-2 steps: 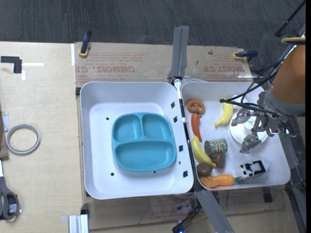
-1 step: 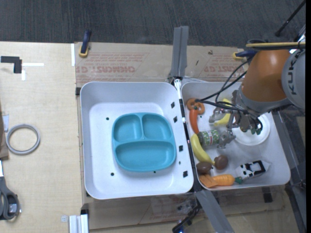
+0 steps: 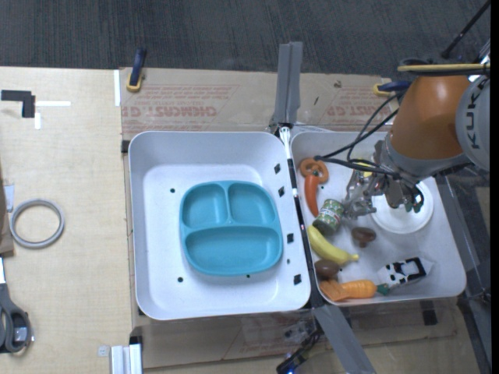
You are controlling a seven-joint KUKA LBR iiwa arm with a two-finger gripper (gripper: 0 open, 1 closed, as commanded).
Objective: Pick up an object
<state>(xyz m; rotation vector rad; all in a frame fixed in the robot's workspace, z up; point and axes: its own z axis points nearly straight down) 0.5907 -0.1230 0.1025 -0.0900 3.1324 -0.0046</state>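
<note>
The right bin holds several small objects. Among them are a red-orange pepper, a small green-labelled can, a yellow banana, a carrot, a black-and-white cow toy, two brown lumps and a white dish. My gripper hangs low over the middle of this bin, just right of the can and left of the dish. I see nothing held in it.
The left bin holds a teal divided plate. A metal divider bar runs between the bins. On the bench at the left lie a grey tape ring and scissors. The arm's orange band looms over the right bin's back.
</note>
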